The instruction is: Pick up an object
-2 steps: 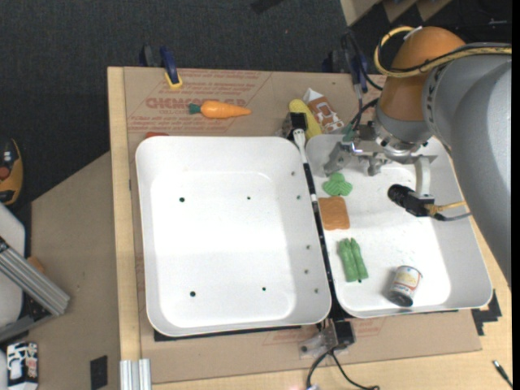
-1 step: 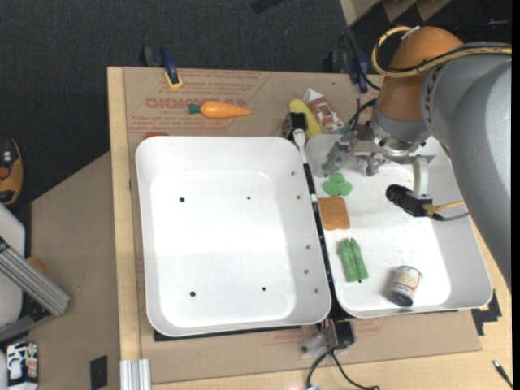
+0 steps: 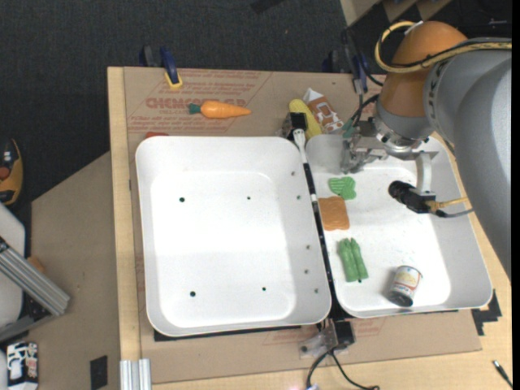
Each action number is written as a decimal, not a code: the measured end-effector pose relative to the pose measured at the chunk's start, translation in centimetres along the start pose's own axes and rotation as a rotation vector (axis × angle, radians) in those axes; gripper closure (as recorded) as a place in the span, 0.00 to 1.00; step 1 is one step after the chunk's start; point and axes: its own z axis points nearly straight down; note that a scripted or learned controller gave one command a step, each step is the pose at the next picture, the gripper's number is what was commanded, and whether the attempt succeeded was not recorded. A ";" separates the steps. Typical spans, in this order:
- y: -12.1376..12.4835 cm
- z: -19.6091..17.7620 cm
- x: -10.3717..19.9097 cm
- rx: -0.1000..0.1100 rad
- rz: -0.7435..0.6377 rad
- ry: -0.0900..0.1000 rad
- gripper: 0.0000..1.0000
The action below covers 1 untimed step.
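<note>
Risk lies in the hand [image 3: 355,154], whose state I cannot tell, hovering at the right bin's [image 3: 455,295] back corner, scraping its wall and missing the green leaf [image 3: 344,188] nearby.

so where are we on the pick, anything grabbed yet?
Nothing visibly lifted. The gripper is low at the far end of the right bin, just above the green leafy piece. The orange block, green beans and can lie untouched. Grasp and lift remain.

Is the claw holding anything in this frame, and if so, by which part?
Nothing visibly held. The claw hangs over the right bin's far end, above the green leafy piece; no object shows between its tips.
</note>
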 end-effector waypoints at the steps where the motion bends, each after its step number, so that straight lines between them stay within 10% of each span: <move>1: -0.9 1.0 -1.6 0.003 0.002 0.003 1.00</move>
